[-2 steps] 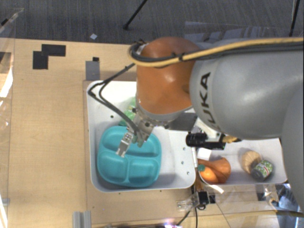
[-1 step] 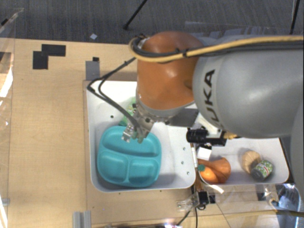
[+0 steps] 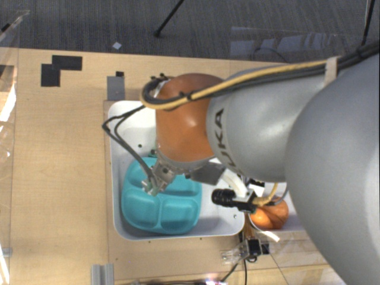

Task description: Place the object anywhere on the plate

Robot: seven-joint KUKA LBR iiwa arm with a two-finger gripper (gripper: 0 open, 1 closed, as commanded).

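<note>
Seemingly mid-reach, the grey arm (image 3: 285,135), with its orange band (image 3: 181,120) above the wrist, comes in from three o'clock and covers much of the left white bin (image 3: 119,159). Its gripper (image 3: 153,184) hangs over the upper edge of the teal divided plate (image 3: 160,203), which lies in the bin toward six o'clock. Whether anything sits in the gripper cannot be told, as the wrist hides it. An orange round object (image 3: 270,215), probably the thing to be placed, lies at about four o'clock from the plate, in the neighbouring bin and well apart from the gripper. If so, the step is best done by lifting clear of the bin wall, then setting the object down gently inside one plate compartment. Black cables (image 3: 122,138) loop near the wrist at ten o'clock, and a black fitting (image 3: 228,199) juts between plate and object; either could snag.
</note>
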